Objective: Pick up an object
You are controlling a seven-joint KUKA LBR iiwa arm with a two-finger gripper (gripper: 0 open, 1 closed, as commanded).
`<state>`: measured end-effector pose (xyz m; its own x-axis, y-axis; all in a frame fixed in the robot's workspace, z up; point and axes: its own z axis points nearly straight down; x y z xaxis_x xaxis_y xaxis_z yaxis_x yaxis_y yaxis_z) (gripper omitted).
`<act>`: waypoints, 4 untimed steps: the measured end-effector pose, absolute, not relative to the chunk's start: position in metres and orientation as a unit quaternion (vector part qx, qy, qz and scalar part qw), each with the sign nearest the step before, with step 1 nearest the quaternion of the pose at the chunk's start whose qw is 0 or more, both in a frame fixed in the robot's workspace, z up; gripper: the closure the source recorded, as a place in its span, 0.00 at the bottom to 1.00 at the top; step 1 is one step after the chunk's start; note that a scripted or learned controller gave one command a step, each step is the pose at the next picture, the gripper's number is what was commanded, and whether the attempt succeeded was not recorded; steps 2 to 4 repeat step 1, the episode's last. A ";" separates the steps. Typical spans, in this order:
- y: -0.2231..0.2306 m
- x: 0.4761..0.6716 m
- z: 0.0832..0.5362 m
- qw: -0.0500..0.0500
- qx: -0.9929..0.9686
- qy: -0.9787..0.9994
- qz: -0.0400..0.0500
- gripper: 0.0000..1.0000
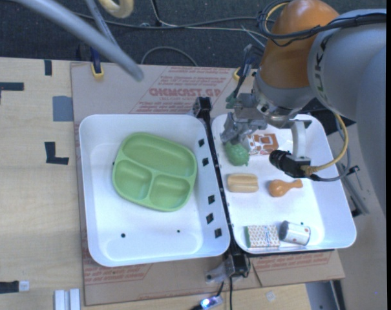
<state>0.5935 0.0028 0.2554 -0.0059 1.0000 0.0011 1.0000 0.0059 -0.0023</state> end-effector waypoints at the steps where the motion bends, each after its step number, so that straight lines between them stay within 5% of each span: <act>1: 0.062 0.587 0.252 0.001 -0.705 -0.709 0.001 1.00; 4: 0.062 0.587 0.252 0.001 -0.705 -0.709 0.001 1.00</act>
